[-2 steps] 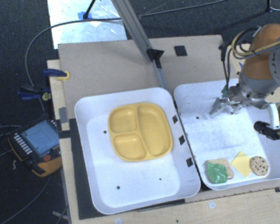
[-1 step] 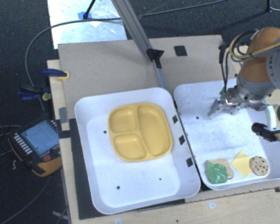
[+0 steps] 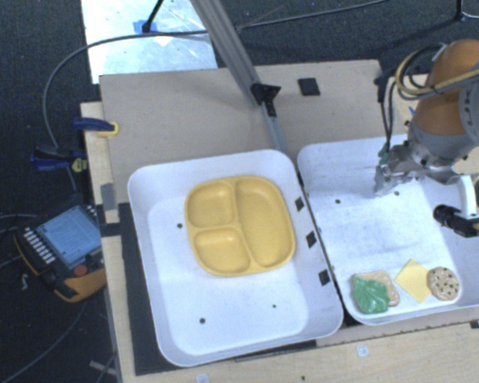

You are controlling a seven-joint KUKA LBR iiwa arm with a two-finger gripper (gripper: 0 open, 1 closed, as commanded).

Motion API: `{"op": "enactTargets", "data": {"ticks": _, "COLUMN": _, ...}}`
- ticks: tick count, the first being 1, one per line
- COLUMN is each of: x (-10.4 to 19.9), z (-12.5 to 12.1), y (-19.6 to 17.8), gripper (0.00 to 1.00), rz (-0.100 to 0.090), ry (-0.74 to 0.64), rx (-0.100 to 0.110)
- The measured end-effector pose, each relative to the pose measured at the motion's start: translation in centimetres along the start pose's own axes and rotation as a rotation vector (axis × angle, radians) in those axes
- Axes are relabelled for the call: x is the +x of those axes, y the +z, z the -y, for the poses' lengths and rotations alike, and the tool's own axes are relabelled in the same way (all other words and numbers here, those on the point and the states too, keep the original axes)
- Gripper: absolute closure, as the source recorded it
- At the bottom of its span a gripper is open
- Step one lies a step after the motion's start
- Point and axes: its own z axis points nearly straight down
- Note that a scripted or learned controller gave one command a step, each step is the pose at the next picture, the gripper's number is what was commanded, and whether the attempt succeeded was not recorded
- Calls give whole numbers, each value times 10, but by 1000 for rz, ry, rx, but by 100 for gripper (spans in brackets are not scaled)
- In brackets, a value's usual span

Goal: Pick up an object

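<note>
The pincer (image 3: pixel 387 178) hangs over the right bin's (image 3: pixel 355 215) far side; the cheese slice (image 3: pixel 412 280) lies toward the near edge. I cannot tell its state.

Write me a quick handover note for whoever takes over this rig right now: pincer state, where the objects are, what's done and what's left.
Pincer: over the far part of the right bin, nothing seen between its fingers; open or shut unclear.
Objects: green-topped piece, yellow slice and round cookie lie along the right bin's near edge. Yellow divided plate sits in the left bin.
Done: nothing picked up.
Left: move toward the near edge, grasp one object, lift.
</note>
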Motion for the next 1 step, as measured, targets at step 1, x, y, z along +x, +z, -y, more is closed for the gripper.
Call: {"op": "enactTargets", "data": {"ticks": 1, "x": 0, "z": -2, "y": -65, "gripper": 100, "rz": -2, "ry": -1, "rx": 3}}
